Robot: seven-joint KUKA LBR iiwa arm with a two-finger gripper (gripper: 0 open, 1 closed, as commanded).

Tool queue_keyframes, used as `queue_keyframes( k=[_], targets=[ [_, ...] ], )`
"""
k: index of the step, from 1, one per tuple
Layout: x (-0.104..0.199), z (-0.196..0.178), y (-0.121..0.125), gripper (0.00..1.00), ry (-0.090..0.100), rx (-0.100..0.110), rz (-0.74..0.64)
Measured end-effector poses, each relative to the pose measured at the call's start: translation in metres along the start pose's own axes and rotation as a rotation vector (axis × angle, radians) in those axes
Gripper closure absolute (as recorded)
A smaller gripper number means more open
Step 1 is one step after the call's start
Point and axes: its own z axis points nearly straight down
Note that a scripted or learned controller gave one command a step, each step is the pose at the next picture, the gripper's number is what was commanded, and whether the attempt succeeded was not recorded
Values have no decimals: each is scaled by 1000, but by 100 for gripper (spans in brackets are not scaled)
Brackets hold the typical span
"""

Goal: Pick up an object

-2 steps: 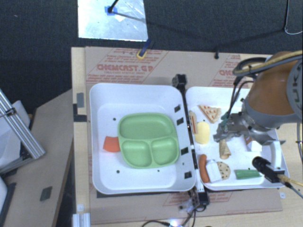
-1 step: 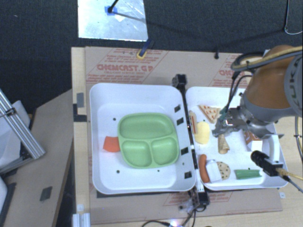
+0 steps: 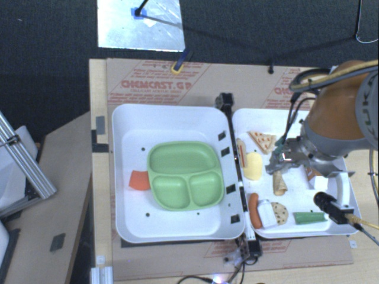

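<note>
Green tray (image 3: 180,182) in left bin (image 3: 127,126), toy food in right bin (image 3: 340,226); yellow piece (image 3: 253,165) looks light, stiff, smooth, best pinched across its short sides; gripper (image 3: 278,161) just beside it, finger opening can't be made out.

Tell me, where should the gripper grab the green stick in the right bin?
Probably across the middle of the green stick, coming straight down. It lies flat and lengthwise near the front wall of the right bin, so its narrow width should suit the gripper.
</note>
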Motion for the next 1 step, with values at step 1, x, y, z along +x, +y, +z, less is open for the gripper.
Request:
queue_keyframes(
  k=[1],
  targets=[
    [12, -10, -3, 100, 1, -1, -5]
  ],
)
